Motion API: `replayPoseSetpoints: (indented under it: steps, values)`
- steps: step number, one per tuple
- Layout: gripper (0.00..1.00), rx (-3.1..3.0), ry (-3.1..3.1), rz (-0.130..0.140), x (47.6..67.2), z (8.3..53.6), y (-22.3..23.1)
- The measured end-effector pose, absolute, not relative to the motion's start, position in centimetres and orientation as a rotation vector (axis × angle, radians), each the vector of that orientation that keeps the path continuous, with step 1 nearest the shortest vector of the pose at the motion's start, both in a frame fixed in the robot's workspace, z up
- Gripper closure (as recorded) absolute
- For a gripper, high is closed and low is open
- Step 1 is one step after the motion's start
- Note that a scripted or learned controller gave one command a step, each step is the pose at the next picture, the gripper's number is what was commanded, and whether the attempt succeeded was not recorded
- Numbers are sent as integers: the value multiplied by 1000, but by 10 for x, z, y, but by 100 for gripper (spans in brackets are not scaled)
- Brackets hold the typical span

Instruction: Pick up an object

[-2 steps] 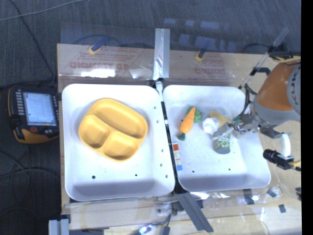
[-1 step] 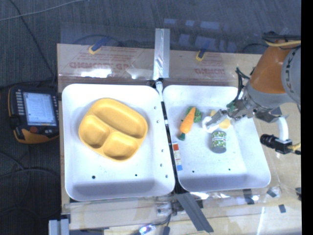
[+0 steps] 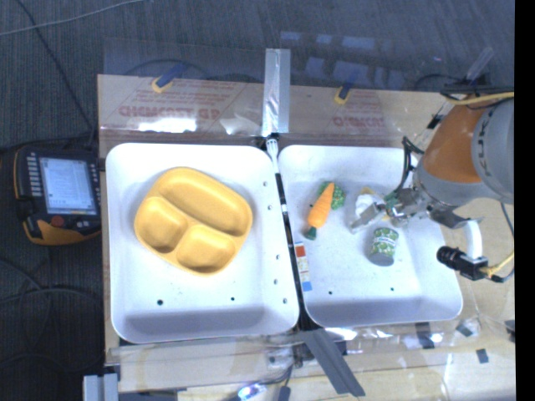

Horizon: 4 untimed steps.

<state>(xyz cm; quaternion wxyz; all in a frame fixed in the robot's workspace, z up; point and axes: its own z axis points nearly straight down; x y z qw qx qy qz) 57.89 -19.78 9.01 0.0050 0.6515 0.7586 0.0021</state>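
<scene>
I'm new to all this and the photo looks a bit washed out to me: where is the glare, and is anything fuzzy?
Camera view: glare whitens the left bin and right bin and streaks the clear sheet behind them; the yellow tray is sharp, while the gripper and small can look soft; shadows are faint.

1. A pale wooden bench point(image 3: 125, 98) is seen from above, covered at the back by a clear plastic sheet with reversed red lettering.
2. Two shallow white plastic bins are set directly on it, side by side and touching along their inner rims: the left bin point(image 3: 125, 307) and the right bin point(image 3: 435, 303).
3. A strip of silver tape point(image 3: 277, 90) is laid on the bench behind the seam (running away from the bins).
4. Two small yellow-and-blue clips point(image 3: 165, 79) are fixed near the back edge.
</scene>
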Motion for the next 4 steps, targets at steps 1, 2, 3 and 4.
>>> replayPoseSetpoints:
  steps: [1, 2, 3, 4]
  values:
    - [100, 2038, 2376, 11, 580, 101, -197]
    - [0, 2039, 2376, 11, 580, 100, -197]
    - [0, 2121, 2300, 19, 545, 92, -204]
    - [100, 2121, 2298, 17, 545, 101, -205]
